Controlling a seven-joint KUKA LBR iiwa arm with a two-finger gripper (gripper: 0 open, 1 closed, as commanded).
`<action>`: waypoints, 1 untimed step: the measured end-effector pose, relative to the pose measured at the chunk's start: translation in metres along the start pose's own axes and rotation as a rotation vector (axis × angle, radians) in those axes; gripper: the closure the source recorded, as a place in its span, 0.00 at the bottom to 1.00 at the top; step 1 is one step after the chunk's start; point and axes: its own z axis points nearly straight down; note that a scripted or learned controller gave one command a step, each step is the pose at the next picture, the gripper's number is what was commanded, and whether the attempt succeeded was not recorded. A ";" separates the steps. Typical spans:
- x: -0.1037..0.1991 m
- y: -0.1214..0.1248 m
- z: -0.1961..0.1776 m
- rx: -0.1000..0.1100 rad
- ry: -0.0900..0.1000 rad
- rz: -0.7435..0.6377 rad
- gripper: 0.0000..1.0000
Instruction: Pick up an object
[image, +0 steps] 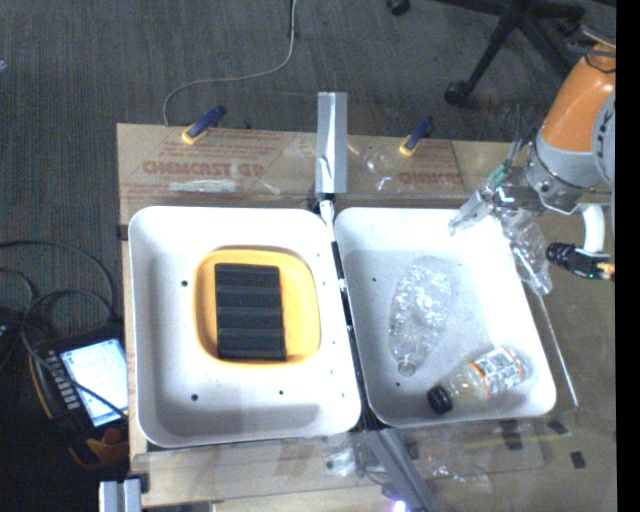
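Dark carpet beneath a bench (150, 160) bearing two white bins — side by side, presumably source and target. Claw (500, 205) at upper right, poised over the right bin's (350, 300) far corner; fingers spread and bare, clutching nothing. Below and left of claw: one crumpled clear plastic bottle (418, 312), lying flat; below it, one small labelled bottle (482, 378) with dark cap, on its side — both candidates. Well left of claw, in left bin (150, 300): one yellow tray (305, 300) holding one black block (250, 312).
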 end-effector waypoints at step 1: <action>-0.006 -0.042 -0.001 0.000 -0.004 -0.015 0.00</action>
